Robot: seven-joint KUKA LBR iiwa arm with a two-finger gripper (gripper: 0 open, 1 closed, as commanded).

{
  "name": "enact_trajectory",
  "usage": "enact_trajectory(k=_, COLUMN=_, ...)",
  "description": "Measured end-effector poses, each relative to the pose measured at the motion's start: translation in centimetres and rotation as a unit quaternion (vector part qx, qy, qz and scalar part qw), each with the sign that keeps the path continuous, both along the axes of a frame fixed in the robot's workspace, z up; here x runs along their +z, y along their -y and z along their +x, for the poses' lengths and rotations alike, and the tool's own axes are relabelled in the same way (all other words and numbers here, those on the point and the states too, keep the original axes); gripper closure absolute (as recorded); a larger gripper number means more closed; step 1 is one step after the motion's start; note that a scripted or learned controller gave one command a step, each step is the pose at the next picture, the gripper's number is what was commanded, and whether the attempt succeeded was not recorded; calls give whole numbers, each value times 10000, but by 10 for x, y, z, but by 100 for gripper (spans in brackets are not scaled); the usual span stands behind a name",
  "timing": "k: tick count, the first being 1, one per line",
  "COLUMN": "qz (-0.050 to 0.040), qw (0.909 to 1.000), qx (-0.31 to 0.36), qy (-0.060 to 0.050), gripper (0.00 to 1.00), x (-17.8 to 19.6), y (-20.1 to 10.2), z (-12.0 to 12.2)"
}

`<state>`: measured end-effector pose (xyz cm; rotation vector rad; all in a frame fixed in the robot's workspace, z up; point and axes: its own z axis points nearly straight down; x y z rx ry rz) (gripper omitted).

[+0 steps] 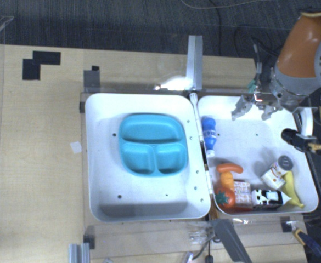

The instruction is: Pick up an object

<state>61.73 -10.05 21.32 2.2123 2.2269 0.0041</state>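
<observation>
- Over the far part of the right-hand shallow white plastic bin (248, 141), the two metal fingers (240, 108) of the grey arm's gripper (254, 109) hang spread apart and released, with nothing between them.
- Just above the fingers sits the grey wrist, and above that the arm's orange band (305, 43).
- Left of the fingers and slightly nearer the camera, a blue plastic bottle with a white base (208, 132) lies along the bin's left wall.
- Well below the fingers, toward the bin's near edge, lies a cluster of things: an orange carrot-shaped toy (229, 169), a round orange-red toy (225, 197) just below it, and a small red-and-white printed box (242, 193) touching both.
- Beside that box lies a black-and-white carton (267, 198).
- Below and to the right of the fingers, a small white bottle with a grey cap (277, 171) lies tilted, with a yellow banana-shaped toy (290, 193) just beside it.
- Far to the left of the fingers, the left-hand white bin (100, 147) holds a light-blue plastic plate with three compartments (152, 144).
- Both bins rest side by side on the pale wooden surface (34, 158).
</observation>
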Motion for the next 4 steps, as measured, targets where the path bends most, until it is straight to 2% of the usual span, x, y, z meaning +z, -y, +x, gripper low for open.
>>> enact_trajectory(k=1, qz=1, qw=9998, qx=-187, qy=3, gripper=0, x=-28, y=-55, z=25)
enact_trajectory(k=2, qz=0, qw=9999, qx=108, qy=-3, gripper=0, x=-28, y=-78, z=24)
enact_trajectory(k=3, qz=-1, qw=9988, qx=484, qy=-6, gripper=0, x=-28, y=-75, z=5)
enact_trajectory(k=4, qz=-12, qw=9992, qx=399, qy=47, gripper=0, x=-123, y=-15, z=1)
